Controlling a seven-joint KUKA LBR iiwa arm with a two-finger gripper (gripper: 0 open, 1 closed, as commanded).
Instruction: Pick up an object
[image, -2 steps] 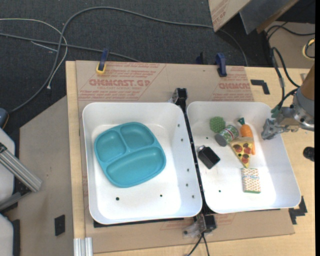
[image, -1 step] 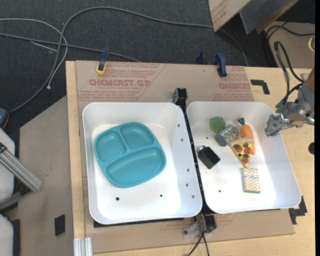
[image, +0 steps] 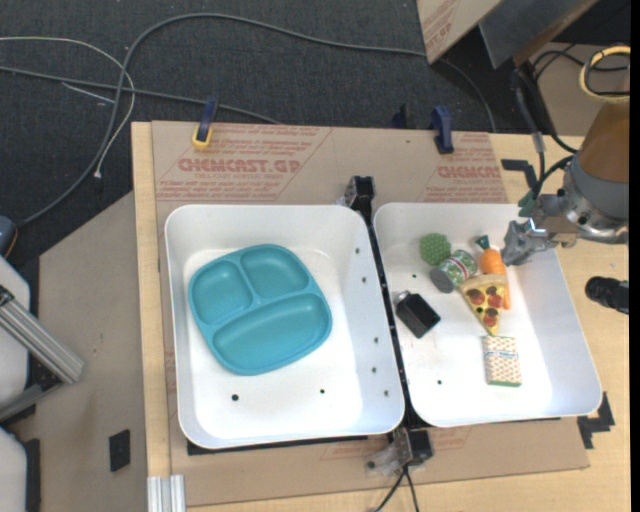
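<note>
The right bin (image: 560, 390) holds several small items. A green bumpy ball (image: 434, 247) lies beside a small can (image: 456, 268). Just right of them is an orange carrot (image: 492, 262), with a pizza slice (image: 487, 300) below it. A black block (image: 417, 313) rests near the bin's left wall, and a small patterned packet (image: 502, 360) lies toward the front. My gripper (image: 519, 242) hangs over the bin's upper right part, just right of the carrot's top. Nothing shows held in it.
The left bin (image: 200, 400) carries a blue divided plate (image: 261, 308). Clamps (image: 207, 121) pin the cardboard sheet at the back. A black bracket (image: 359, 190) stands between the bins at their far end. Cables cross the floor behind.
</note>
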